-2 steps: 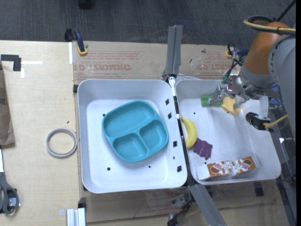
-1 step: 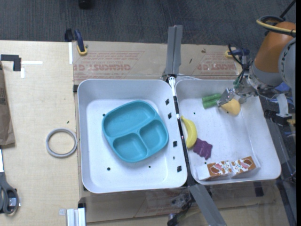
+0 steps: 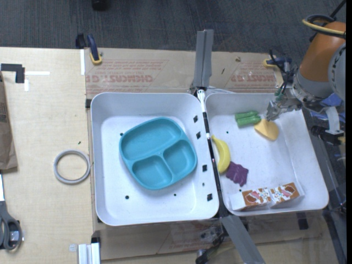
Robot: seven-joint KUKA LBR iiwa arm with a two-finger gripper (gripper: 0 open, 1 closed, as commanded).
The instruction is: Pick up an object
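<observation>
Two white bins side by side on the bench. Left bin [image 3: 102, 164] has a teal divided plate [image 3: 158, 153] lying flat near the middle. Right bin [image 3: 308, 147] has several items: green piece [image 3: 247, 117] near the back wall, yellow-orange wedge [image 3: 267, 129] just beside it to the right, banana [image 3: 221, 154] along the left wall, purple grape bunch [image 3: 237, 172] touching the banana's lower end, and a printed snack box [image 3: 271, 194] against the front wall. Arm [image 3: 322, 65] comes in from the right, orange band visible, gripper [image 3: 273, 111] down in the back of the right bin, tip right above the wedge and next to the green piece. Can't tell how far the jaws are open or whether they have anything; too small and dark. Wedge appears to rest on the bin floor. On the bench left of the bins: tape roll [image 3: 71, 166], scissors [image 3: 10, 229] at the lower left corner.
</observation>
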